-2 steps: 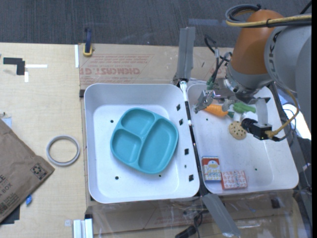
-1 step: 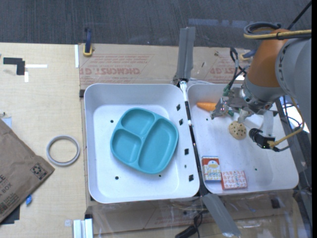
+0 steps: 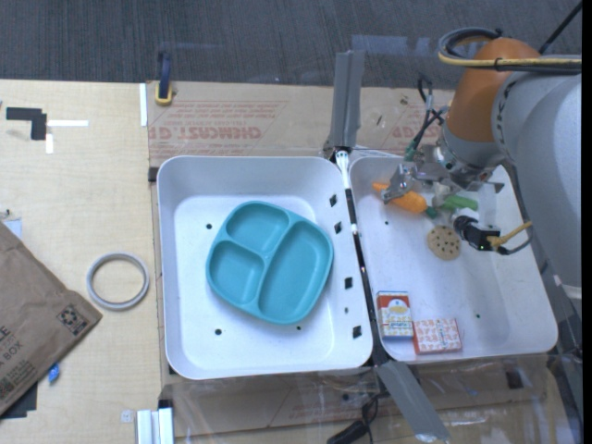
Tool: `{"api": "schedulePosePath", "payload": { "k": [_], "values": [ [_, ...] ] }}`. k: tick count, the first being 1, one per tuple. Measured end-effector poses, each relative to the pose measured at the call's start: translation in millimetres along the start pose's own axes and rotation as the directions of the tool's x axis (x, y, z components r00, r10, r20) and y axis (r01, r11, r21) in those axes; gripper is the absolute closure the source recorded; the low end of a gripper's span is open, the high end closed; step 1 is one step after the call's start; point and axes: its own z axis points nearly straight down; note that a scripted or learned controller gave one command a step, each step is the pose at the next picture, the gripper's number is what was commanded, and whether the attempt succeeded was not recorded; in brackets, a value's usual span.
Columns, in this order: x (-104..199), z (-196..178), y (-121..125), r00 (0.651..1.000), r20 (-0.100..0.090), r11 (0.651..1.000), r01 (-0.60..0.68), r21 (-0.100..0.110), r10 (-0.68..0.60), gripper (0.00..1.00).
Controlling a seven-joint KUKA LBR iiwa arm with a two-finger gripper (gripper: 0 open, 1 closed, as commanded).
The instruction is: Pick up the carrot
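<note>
The carrot (image 3: 412,202) is orange with green leaves (image 3: 460,203) at its right end. It lies in the far part of the right bin (image 3: 504,326). My gripper (image 3: 400,189) is down at the carrot's left end, with a bit of orange showing on either side of it. The wrist and its cables hide the part of the carrot beneath them. The grey arm with its orange band (image 3: 476,100) reaches in from the upper right.
A round tan disc with holes (image 3: 445,242) lies just in front of the carrot. Two small boxes (image 3: 395,314) (image 3: 436,335) sit at the right bin's near edge. A teal divided plate (image 3: 270,262) lies in the left bin (image 3: 185,340). A tape ring (image 3: 117,279) rests on the bench at left.
</note>
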Motion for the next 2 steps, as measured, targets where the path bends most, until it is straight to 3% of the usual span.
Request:
{"api": "schedulePosePath", "payload": {
  "k": [1, 2],
  "values": [
    [-1, -8, -2, 1.0, 0.003, 1.0, 0.003, 0.009, -0.003, 1.0],
    [83, -96, -14, 0.999, -0.001, 0.999, 0.037, 0.004, -0.037, 1.0]
  ]
}}
